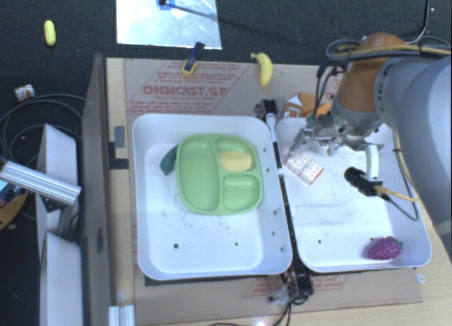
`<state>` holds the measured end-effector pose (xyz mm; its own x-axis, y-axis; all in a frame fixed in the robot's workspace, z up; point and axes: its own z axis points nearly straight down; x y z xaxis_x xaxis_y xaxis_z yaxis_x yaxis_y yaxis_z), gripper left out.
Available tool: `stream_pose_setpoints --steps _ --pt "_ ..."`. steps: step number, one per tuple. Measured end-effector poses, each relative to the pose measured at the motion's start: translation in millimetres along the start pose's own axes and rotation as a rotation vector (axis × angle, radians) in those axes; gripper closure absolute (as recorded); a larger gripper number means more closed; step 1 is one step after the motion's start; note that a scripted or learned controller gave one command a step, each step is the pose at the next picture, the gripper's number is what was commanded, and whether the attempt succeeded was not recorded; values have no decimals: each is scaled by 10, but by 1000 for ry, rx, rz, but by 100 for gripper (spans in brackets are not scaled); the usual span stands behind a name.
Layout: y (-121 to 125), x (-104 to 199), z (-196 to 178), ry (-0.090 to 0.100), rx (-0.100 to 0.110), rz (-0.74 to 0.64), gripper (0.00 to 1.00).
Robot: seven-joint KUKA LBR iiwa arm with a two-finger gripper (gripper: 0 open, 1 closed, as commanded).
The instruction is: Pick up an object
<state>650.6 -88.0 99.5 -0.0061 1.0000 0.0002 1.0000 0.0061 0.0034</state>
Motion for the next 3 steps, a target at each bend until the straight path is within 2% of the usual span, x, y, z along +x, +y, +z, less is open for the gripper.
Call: stream_pose_setpoints --steps 1,2,3 --pt "-17 -232 77 5 -12 5 0" --pt "141 -90 5 -1 -3 0 0" --pt "-189 -282 72 1 -19 7 0"
